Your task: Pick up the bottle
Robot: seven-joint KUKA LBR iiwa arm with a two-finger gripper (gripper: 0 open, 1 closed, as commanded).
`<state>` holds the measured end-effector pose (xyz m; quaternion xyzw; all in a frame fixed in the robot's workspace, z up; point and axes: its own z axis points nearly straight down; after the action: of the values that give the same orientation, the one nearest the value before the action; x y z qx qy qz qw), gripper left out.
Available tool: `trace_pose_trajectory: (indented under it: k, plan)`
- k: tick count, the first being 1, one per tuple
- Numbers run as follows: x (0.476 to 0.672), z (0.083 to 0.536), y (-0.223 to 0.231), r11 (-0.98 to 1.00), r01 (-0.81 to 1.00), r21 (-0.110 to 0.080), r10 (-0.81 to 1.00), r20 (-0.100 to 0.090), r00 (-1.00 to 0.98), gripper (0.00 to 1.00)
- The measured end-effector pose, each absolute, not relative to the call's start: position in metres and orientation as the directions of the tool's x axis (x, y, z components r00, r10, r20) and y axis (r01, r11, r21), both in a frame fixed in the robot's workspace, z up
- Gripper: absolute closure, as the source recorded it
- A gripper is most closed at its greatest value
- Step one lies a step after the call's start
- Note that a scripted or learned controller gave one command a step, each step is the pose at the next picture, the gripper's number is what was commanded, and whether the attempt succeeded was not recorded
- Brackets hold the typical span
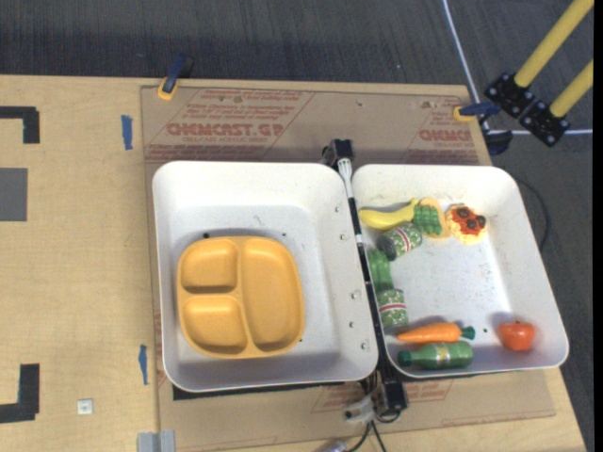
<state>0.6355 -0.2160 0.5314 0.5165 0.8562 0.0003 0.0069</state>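
Green bottle (pixel 436 354) lies on its side in right bin (pixel 530 252), along the front wall, touching carrot (pixel 435 332) just behind it. Second green bottle (pixel 382 283) lies along that bin's left wall. Tomato (pixel 516 335) near front right corner. Yellow divided plate (pixel 240 295) in left bin (pixel 188 185). Gripper state: can't tell

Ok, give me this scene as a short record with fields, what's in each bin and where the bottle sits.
left bin: yellow divided plate
right bin: banana, pizza slice, tomato, carrot, other toy food
bottles: green bottle lying near the front edge; another green bottle lying along the left wall
target status: not lifted
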Motion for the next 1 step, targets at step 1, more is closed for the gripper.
trace_pose_trajectory:
  k: [1]
  plan:
    - [0.6363, 0.5429, -0.2156, 0.467, 0.884, 0.012, 0.884, -0.018, -0.467, 1.00]
